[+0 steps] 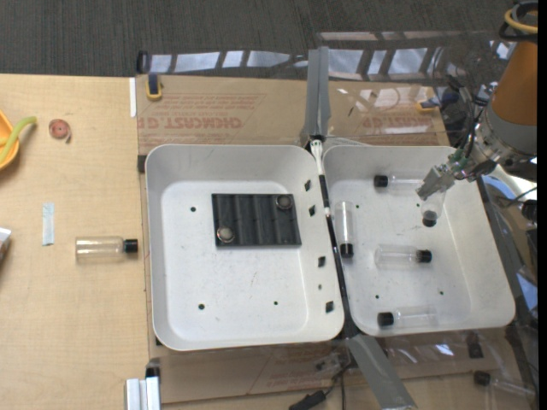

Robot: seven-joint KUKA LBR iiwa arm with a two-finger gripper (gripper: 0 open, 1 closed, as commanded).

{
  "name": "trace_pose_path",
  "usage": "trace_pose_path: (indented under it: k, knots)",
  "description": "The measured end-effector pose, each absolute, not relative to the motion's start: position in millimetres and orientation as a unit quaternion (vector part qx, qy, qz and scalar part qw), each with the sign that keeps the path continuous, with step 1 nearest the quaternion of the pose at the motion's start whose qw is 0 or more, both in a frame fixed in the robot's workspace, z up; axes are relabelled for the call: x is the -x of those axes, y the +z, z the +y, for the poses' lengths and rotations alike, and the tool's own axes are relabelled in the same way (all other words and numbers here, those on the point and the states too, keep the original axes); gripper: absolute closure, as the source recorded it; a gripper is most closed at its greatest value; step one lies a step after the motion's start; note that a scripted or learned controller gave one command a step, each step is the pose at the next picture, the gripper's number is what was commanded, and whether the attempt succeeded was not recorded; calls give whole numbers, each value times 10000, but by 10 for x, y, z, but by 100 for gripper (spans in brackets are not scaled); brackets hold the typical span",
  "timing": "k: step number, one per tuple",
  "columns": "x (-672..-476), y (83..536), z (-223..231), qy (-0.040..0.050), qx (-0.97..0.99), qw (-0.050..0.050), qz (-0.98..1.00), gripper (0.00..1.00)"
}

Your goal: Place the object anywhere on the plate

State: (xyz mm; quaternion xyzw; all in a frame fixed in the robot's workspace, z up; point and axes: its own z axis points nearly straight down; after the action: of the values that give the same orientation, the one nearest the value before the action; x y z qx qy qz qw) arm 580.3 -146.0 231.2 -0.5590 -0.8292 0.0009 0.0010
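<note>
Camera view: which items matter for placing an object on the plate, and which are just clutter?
Job-relevant:
- dark ribbed plate in the left bin
- clear vials with black caps in the right bin, e.g. vial
- end effector, with a vial hanging below it

Lying about:
- loose vial on the wooden bench
- small red disc
- yellow object at the left edge
- cardboard behind the bins
</note>
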Motion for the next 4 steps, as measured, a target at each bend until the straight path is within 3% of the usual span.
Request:
trace_pose_path:
  k: [1, 2, 3, 4]
  knots:
    - [-6504, 3465, -2039, 4, 4692, -16, -8831, 100]
    - [-5579, 2556, -1789, 2, 4042, 2, -9147, 100]
    - [-4774, 1983, -1366, 4, 4695, 13, -8830, 100]
    - [-5156, 2608, -2084, 11, 6628, -6, -7488, 100]
